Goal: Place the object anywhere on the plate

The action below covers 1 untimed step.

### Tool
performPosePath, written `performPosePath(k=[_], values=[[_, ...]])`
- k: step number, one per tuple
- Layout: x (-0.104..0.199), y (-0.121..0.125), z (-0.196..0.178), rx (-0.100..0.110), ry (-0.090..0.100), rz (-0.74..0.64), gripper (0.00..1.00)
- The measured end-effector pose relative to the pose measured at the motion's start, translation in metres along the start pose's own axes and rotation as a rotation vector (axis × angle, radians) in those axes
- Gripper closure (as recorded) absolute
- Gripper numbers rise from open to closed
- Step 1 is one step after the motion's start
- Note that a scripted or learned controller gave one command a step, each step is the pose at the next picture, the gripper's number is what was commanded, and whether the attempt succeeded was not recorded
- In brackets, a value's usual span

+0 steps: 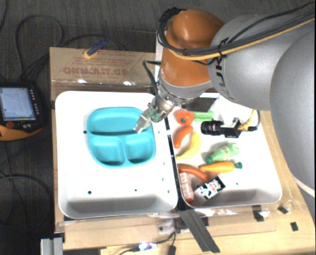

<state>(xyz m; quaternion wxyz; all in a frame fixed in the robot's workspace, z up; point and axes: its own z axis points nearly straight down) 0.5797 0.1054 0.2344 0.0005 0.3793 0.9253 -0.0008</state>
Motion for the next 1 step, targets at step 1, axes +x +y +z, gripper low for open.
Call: performPosePath(k=[1], values=[[-0.0597,0.0301,0.0513,0.001,-0.001,-0.053,1.0]])
